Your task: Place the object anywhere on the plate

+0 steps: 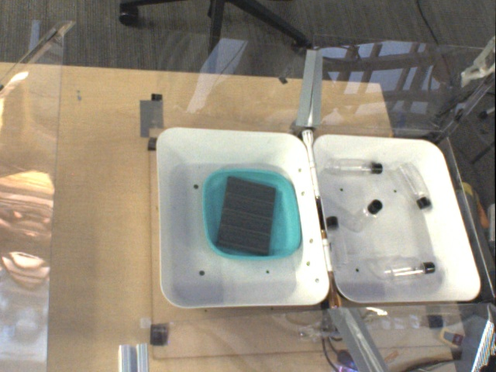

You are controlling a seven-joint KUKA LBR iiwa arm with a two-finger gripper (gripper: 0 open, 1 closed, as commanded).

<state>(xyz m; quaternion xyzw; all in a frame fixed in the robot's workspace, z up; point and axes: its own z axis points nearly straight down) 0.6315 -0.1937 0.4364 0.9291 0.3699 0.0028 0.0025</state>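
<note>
Camera view: dark block on teal plate; clear tubes right bin.

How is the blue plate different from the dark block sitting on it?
The plate is bright teal, while the block is dark grey. The plate is bigger, so its rim shows all around the block. The plate has rounded corners and a raised edge; the block is a flat rectangle with ridged lines across its top. The plate sits square to its bin, and the block is turned slightly. Both lie in the left white bin.
</note>
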